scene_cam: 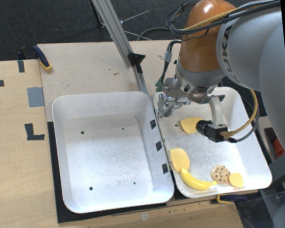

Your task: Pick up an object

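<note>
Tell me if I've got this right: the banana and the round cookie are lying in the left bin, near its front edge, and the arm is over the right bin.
Not quite. The banana and the cookie lie in the right bin, near its front edge, not the left bin. The camera view shows this. The arm is indeed over the right bin.

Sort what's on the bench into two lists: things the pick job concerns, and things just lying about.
Job:
end effector, over the right bin
yellow banana
yellow round piece
pale yellow piece
speckled cookie
small yellow piece

Lying about:
left bin
yellow-handled tool
grey tape patches
</note>
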